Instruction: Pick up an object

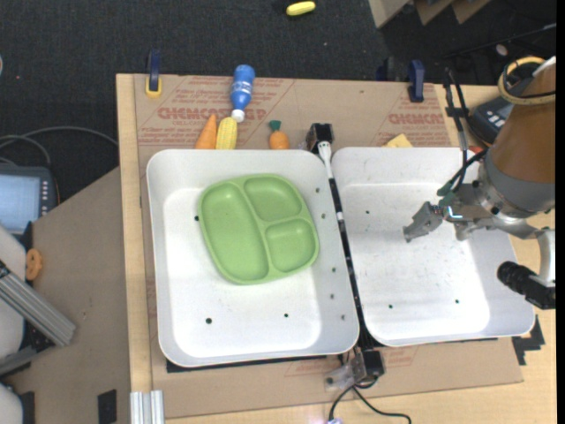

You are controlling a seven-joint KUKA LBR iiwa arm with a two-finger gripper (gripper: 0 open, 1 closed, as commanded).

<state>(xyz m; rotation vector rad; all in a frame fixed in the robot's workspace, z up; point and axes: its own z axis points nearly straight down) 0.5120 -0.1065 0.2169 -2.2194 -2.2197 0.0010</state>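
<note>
Gripper point(422, 223) hangs over the right bin point(397, 321); jaw state cannot be told from this angle, and nothing visible between them. Nearest candidate, the green divided plate point(258, 228), lies in the left bin point(238, 325). Pick judged not yet made.

1 fixed overhead camera, slanted down over both bins point(168, 237)

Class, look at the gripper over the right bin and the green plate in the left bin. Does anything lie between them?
Yes: the two bins' touching rims run between the gripper and the plate. They are low, shallow edges. Nothing else visible lies on the white bin floor along that line.
</note>
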